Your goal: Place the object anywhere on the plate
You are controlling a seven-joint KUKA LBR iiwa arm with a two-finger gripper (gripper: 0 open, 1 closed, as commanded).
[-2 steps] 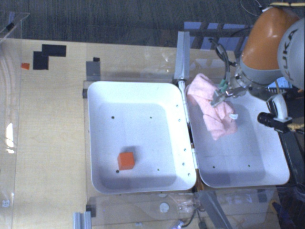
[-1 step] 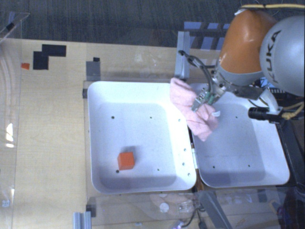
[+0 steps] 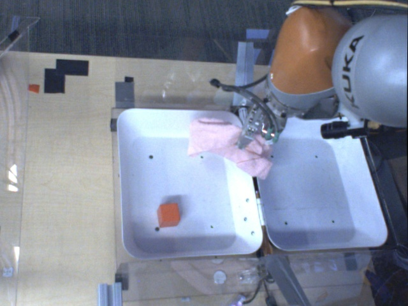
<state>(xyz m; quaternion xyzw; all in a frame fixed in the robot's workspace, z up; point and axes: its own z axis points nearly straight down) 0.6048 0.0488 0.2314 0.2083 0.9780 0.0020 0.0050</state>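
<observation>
The gripper point(image 3: 255, 131) hangs over the back right corner of the left shallow white bin point(image 3: 137, 190), its tips down against a crumpled pale pink cloth point(image 3: 220, 142); whether they are apart or together I cannot tell. The cloth drapes across the rim toward the right white bin point(image 3: 325, 196). A small orange block point(image 3: 169, 215) sits near the left bin's front, well apart from the cloth, on the pale wooden desk point(image 3: 64, 190).
</observation>
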